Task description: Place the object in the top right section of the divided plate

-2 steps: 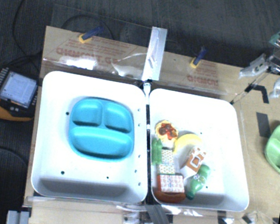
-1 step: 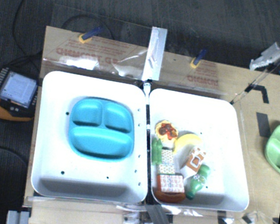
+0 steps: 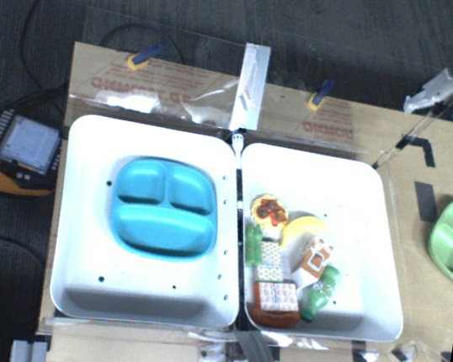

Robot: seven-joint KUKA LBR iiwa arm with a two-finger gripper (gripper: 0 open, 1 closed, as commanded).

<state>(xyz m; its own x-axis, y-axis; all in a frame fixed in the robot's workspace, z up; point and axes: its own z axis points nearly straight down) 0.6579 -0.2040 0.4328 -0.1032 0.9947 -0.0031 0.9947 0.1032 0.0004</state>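
A blue divided plate [image 3: 165, 207] lies in the left white bin [image 3: 76, 271]; it has two small sections at the top and one wide section below. Nothing lies in any of its sections. The right bin [image 3: 372, 233] holds a cluster of toy food near its left wall: a round pizza-like piece [image 3: 270, 211], a yellow banana-like piece [image 3: 304, 228], a green bottle [image 3: 252, 245], a small orange and white carton [image 3: 315, 257], a second green bottle [image 3: 320, 292] and a brown block with a patterned top [image 3: 276, 301]. At the top right corner of the camera view sits grey robot hardware [image 3: 450, 86].
A green object [image 3: 452, 239] sits on the bench at the right edge. A handheld device with a screen [image 3: 20, 148] lies on the floor to the left. Blue and yellow clamps [image 3: 144, 55] hold a plastic sheet behind the bins. A metal divider [image 3: 251, 86] stands between the bins at the back.
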